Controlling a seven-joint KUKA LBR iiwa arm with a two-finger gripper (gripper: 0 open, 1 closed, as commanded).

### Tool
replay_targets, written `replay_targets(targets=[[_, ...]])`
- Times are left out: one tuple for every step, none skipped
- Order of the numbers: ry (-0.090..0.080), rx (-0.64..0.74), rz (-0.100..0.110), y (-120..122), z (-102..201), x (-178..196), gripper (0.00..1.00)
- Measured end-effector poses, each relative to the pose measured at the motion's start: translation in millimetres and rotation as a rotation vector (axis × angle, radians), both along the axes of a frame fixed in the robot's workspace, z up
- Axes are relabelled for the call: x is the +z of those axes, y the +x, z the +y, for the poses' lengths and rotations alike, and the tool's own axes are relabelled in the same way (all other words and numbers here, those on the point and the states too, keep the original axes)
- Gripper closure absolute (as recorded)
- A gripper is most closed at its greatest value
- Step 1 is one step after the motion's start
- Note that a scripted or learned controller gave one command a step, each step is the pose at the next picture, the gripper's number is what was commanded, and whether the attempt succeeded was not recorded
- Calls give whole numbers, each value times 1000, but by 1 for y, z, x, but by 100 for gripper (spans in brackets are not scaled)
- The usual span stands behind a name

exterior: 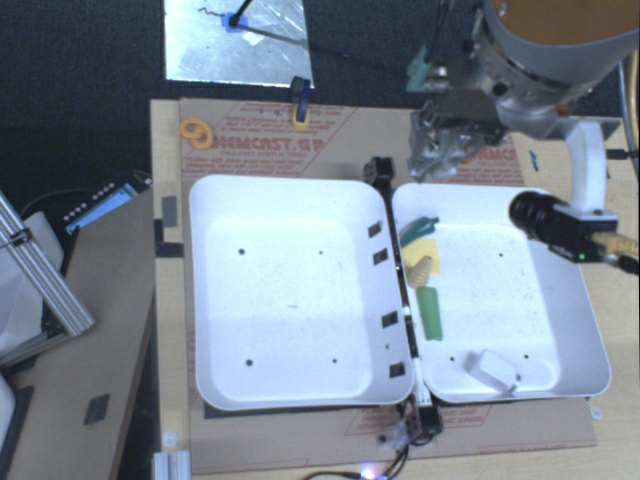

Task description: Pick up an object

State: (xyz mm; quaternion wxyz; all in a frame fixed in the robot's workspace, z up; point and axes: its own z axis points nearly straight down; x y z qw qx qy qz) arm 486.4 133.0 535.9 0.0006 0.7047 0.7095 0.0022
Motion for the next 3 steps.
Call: replay_targets(targets=[[-3,-13,1,0,-76,-1,100],[-1,-1,1,0,-45,-1,100],[0,0,1,0,-6,-1,100]])
